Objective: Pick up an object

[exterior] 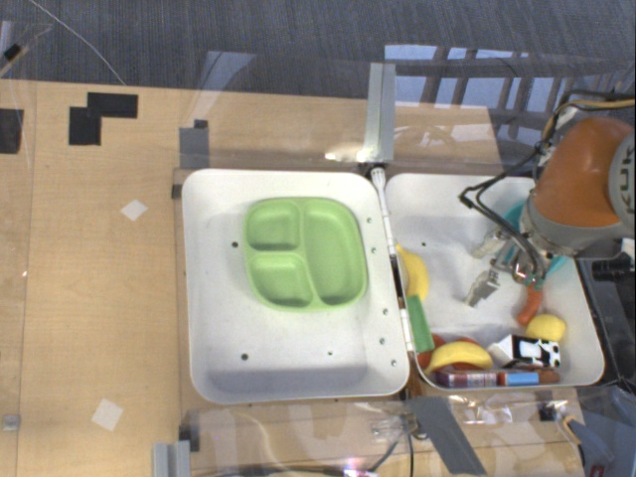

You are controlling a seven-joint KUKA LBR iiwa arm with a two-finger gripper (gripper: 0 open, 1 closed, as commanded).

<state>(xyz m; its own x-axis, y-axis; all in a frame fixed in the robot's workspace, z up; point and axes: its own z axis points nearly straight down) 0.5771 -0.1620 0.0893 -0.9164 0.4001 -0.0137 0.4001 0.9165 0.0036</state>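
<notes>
My claw [489, 266] hangs over the right white bin [437, 207], fingers spread apart and holding nothing. Nearest below is a small orange carrot-shaped toy [530, 303], lying just beside a yellow lemon-shaped toy [546, 327] near the bin's front right corner. I judge it light, stiff, smooth plastic, likely slippery; I'd pinch it across its narrow middle.
</notes>
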